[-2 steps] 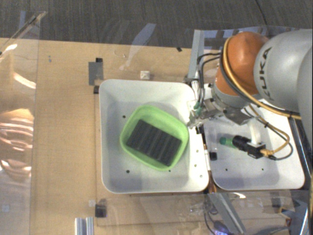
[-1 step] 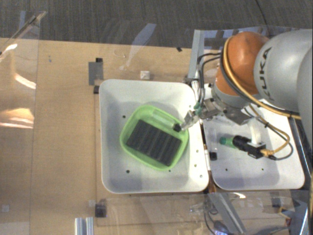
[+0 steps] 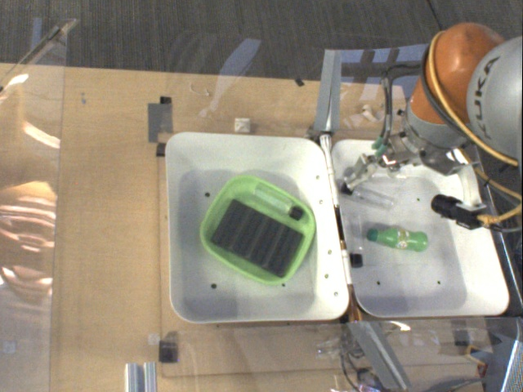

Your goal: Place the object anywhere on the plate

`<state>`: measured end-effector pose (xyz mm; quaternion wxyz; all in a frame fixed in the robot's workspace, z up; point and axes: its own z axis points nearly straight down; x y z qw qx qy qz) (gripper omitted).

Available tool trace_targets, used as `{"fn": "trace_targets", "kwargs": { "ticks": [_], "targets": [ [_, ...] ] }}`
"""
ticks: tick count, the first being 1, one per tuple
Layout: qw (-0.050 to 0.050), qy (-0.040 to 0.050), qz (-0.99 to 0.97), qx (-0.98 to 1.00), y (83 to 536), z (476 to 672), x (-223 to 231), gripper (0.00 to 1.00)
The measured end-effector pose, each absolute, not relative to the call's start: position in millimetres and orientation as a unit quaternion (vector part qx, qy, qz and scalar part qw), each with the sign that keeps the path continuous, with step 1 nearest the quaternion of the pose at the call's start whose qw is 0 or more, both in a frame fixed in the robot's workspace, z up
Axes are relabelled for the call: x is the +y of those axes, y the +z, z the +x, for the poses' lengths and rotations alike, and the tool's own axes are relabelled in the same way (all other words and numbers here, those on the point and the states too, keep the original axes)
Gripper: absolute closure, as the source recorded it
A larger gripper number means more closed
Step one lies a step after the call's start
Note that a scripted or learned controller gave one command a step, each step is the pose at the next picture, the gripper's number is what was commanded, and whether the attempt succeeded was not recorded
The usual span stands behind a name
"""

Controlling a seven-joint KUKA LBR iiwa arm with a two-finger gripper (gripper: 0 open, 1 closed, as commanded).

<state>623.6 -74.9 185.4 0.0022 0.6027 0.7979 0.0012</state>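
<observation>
Left bin [image 3: 184, 296]: green plate [image 3: 258, 229] with dark ribbed insert, lying tilted | Right bin [image 3: 482, 300]: small green bottle [image 3: 397, 238] on its side, near middle, apart from plate | Claw [image 3: 353, 182]: low over right bin's upper left corner, above bottle, not touching it; open or closed, cannot tell | Table [image 3: 106, 219]: wooden.

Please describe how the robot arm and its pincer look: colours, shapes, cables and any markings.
The arm is bulky and rounded, with a grey shell, a glossy orange band and part of dark lettering on the grey casing. Thin yellow and dark cables curve along its side. The pincer is slim, of pale metal, with a small green part close to its base. A black cylindrical part with an orange wire sits below the arm.
</observation>
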Motion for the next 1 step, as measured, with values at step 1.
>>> {"fn": "trace_targets", "kwargs": {
  "ticks": [1],
  "targets": [
    [0.005, 0.0037, 0.601, 0.799, 197.3, 625.9, -73.3, 1.0]
  ]
}}
